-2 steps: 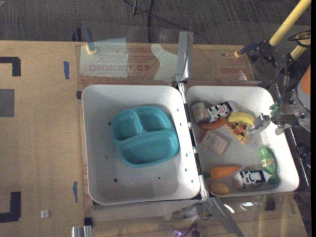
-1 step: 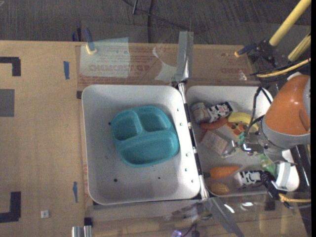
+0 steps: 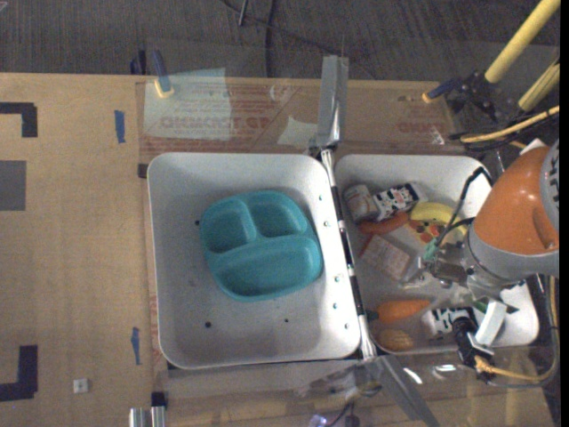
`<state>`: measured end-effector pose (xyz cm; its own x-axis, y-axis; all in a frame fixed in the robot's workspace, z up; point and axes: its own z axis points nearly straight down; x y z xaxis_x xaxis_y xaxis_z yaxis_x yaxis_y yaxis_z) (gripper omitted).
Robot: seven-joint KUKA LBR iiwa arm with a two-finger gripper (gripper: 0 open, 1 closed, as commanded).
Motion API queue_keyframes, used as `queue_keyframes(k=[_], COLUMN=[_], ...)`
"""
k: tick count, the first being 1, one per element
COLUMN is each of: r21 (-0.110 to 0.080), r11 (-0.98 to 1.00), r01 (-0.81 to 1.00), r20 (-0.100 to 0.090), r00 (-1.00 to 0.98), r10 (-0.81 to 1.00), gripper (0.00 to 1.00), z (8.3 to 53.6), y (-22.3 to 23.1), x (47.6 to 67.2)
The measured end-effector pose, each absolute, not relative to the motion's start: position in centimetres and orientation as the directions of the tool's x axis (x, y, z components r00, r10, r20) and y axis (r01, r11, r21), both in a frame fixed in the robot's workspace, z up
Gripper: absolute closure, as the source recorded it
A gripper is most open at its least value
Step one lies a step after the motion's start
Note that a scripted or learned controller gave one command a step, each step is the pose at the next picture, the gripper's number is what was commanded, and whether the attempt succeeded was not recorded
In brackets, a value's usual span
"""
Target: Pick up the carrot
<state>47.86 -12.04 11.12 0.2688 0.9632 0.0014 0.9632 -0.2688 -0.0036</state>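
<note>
Lying untouched near the right bin's (image 3: 524, 327) front edge, the carrot (image 3: 404, 310) awaits pickup; the pincer (image 3: 436, 269) hovers just beside it, whether clenched I cannot tell.

Hidden beneath the arm's orange band (image 3: 524, 207): the right side of the right bin (image 3: 404, 163) and much of its contents, the gripper's fingers included. Partly covered too, a yellow toy (image 3: 433, 213) by the arm's cables. Too blurred to name, the flat packet (image 3: 386, 256) and the black-and-white carton (image 3: 396, 199) beside the can (image 3: 358, 202).
</note>
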Motion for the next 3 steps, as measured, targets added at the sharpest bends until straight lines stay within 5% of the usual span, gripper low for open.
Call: queue_keyframes(k=[1, 2, 3], r21=[0.007, 0.004, 0.013], r11=[-0.488, -0.817, -0.793], r01=[0.873, 0.577, 0.609], r20=[0.0, 0.013, 0.008], r00=[0.488, 0.817, 0.793], r10=[0.873, 0.577, 0.609], gripper=[0.0, 0.0, 0.0], z=[8.9, 9.0, 9.0], y=[-12.8, -16.9, -16.2], x=[54.7, 49.2, 48.4])
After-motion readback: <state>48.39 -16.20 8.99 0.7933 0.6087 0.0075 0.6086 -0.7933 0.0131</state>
